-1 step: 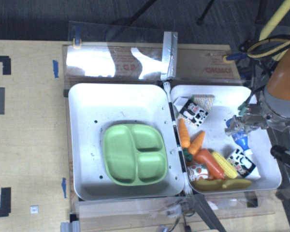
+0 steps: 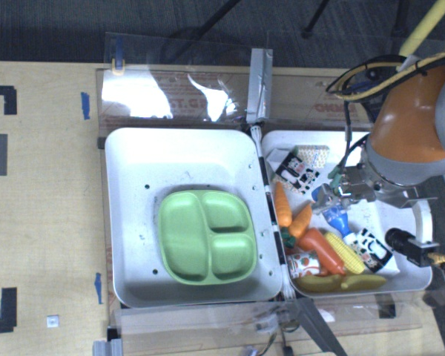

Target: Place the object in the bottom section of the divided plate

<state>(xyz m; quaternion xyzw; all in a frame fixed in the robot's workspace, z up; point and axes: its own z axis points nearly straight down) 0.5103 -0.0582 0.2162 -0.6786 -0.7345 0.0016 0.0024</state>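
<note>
From the fixed camera above the bench, two shallow white bins sat side by side, the left bin (image 2: 126, 221) and the right bin (image 2: 411, 273), parted by a narrow divider running up the middle. In the left bin lay the green divided plate (image 2: 205, 235), roughly centred and a little toward the near wall, with one long section along its left side and two smaller sections on its right, one above the other; all three sections showed bare green. The right bin held a crowded heap of toy food along its left and near sides: an orange carrot (image 2: 282, 205) lying against the divider, a second orange piece (image 2: 302, 221) just beside it, a red-orange pepper-like piece (image 2: 323, 249) below those, a yellow corn cob (image 2: 347, 253) touching that piece, and a dark yellow-green banana-like piece (image 2: 340, 282) stretched along the near wall. Two black-and-white patterned packets lay there too, one near the far left corner (image 2: 295, 173) and one toward the near right (image 2: 372, 246). A blue item (image 2: 336, 219) lay in the middle of the heap. The arm (image 2: 408, 124), with its orange band, reached in from the right over the right bin, and the gripper (image 2: 340, 191) hung over the blue item and the upper part of the heap. Whether its fingers were spread or closed could not be told, and which object it was after could not be told either.
</note>
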